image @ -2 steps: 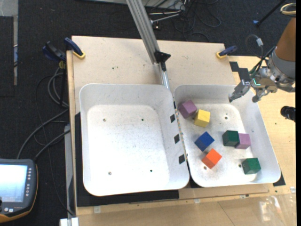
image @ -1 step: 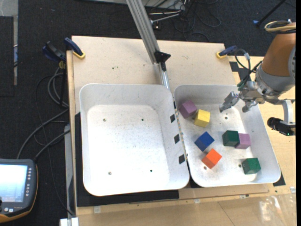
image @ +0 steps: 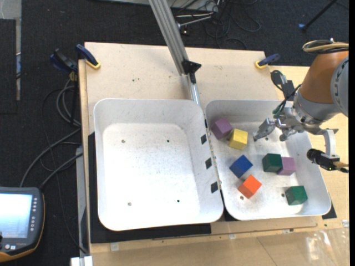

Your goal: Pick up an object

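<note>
A pale wooden worktop (image: 166,71) sits on a dark, almost black floor (image: 44,15). Blue clamps with yellow tips grip the worktop's far edge, one at the left corner (image: 87,56) and one toward the right (image: 267,60). A slanted metal rail (image: 169,26) runs from the top of the view down to the middle of the worktop. Black cables (image: 52,126) loop across the floor to the left, and more cables (image: 222,10) tangle at the top. At the lower left corner lies a handheld pendant (image: 19,220) with a lit screen. Light is even and soft.
</note>
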Action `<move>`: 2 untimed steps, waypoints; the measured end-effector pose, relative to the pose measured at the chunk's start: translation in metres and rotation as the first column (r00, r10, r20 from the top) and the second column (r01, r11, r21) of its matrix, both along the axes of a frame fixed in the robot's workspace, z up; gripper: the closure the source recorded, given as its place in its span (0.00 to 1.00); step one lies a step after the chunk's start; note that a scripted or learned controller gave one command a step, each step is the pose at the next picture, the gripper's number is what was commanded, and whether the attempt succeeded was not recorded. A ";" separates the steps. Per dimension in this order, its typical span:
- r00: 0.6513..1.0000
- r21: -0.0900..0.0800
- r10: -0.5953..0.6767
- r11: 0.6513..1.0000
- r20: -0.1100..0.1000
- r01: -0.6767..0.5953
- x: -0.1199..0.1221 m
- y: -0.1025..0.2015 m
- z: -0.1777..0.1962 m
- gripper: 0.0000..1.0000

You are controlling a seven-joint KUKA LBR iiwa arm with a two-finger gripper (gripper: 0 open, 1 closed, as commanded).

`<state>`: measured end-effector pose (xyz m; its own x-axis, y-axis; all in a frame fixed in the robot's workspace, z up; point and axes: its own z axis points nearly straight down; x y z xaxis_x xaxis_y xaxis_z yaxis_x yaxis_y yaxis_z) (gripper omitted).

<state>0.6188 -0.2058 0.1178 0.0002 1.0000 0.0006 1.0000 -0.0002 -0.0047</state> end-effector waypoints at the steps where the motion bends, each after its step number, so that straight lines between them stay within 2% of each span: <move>1: 1.000 -0.001 0.001 1.000 0.002 -0.001 0.000 0.001 -0.024 0.00; 2: 1.000 -0.002 0.001 1.000 0.007 -0.001 0.001 0.001 -0.012 1.00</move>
<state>0.6200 -0.2050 0.1059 -0.0012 1.0000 -0.0014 1.0000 0.0012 0.0022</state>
